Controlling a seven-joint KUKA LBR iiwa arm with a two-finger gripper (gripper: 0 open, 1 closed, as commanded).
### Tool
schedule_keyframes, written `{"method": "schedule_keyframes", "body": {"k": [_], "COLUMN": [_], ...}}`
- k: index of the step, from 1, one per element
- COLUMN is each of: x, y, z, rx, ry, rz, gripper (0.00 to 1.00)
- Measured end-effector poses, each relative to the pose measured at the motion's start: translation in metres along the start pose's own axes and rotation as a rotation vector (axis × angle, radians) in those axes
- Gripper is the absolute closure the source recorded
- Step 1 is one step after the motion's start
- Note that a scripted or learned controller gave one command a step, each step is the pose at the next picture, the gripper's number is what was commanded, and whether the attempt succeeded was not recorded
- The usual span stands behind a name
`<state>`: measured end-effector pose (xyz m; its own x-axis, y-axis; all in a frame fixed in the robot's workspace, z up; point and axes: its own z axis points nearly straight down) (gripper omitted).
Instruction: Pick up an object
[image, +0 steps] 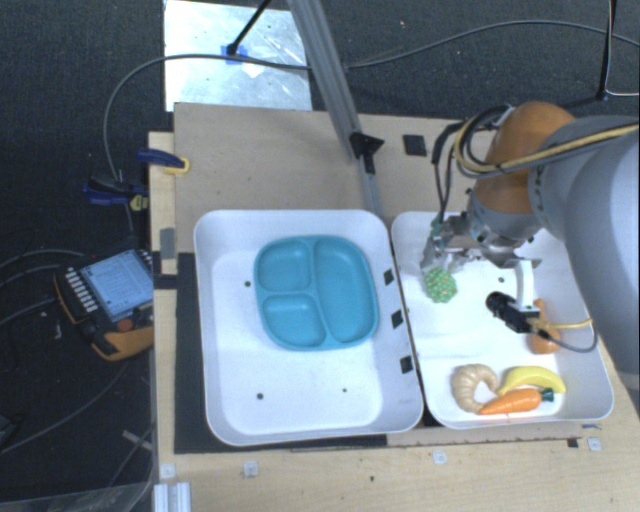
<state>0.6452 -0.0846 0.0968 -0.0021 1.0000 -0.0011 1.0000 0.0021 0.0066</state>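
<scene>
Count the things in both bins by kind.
Plate: 1
Broccoli: 1
Banana: 1
Carrot: 1
Pastry: 1
Total: 5
Small orange shape near the right bin edge: unclear, not counted.

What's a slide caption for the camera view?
Gripper over a green toy in the right bin; blue plate in the left bin.

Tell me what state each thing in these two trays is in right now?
Blue divided plate: lying flat in the left bin, nothing on it.
Green toy: in the right bin, directly under the end effector; held or not, unclear.
Banana: lying against the carrot.
Carrot: lying flat near the bin's front edge.
Tan pastry: lying beside the carrot.
</scene>
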Motion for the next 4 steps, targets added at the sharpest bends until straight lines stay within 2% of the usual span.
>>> {"method": "schedule_keyframes", "body": {"k": [1,2,3,4], "x": [-0.003,-0.004,-0.004,0.044], "y": [-0.008,-0.003,-0.002,-0.017], "z": [-0.057,-0.122,-0.122,-0.114], "rx": [0.002,-0.001,0.003,0.006], "ry": [0.001,0.0,0.001,0.003], "rz": [0.003,-0.002,-0.003,-0.007], "gripper": [1.0,1.0,1.0,1.0]}}
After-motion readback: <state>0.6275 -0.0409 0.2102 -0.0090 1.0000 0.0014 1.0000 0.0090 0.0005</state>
